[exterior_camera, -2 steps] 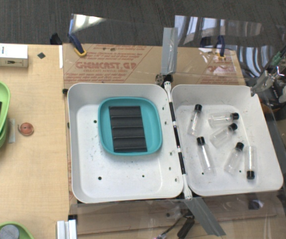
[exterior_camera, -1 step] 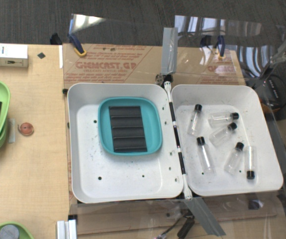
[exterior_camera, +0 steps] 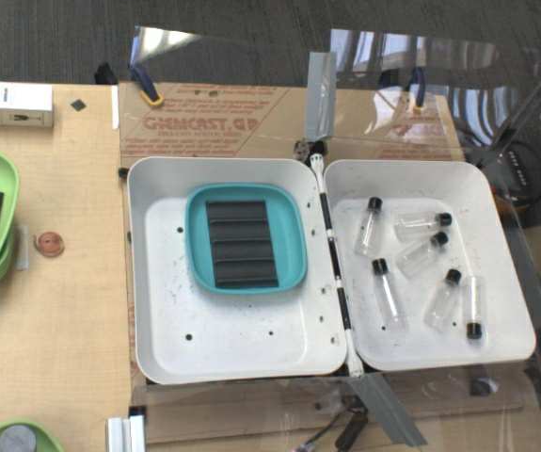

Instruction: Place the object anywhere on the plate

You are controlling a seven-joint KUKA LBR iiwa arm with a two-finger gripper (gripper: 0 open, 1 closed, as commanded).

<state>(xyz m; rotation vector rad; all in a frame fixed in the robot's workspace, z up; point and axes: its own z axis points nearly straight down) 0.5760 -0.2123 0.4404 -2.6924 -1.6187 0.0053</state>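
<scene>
Vials, clear plastic with black caps (exterior_camera: 380,288), lie scattered in my right white bin (exterior_camera: 505,252); square teal plate (exterior_camera: 246,239) sits in the left bin (exterior_camera: 157,281); gripper state I cannot tell.

A teal square plate (exterior_camera: 246,238) with round corners and a dark ribbed pad in its middle lies flat in the left white bin (exterior_camera: 157,281), while six small clear tubes with black caps (exterior_camera: 383,290) lie on their sides, scattered in the right white bin (exterior_camera: 496,252).

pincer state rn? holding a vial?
Pincer: state cannot be told from the camera view. The vials lie in the right bin; the teal plate bears none.
</scene>
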